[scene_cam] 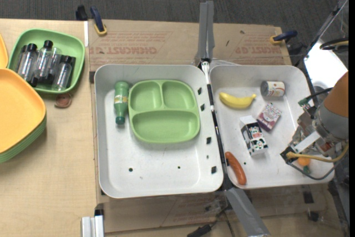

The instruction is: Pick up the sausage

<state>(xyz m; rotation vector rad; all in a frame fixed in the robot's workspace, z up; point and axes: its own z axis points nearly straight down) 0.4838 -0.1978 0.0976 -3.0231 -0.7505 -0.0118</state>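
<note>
Along the left bin's (105,136) upper half sit a green bottle (120,101) and a green divided plate (164,110); bare floor below. Sausage (236,168) lies against the right bin's (260,181) lower-left wall. Claw (302,150) hovers over the bin's right rim; grip state cannot be told.

Red-orange sausage (236,168) lying flat, right bin's near-left corner.

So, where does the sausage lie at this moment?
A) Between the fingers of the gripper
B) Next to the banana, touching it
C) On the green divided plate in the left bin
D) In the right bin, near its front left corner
D: the sausage lies on the floor of the right bin near its front left corner, apart from the banana and from the gripper.
</note>
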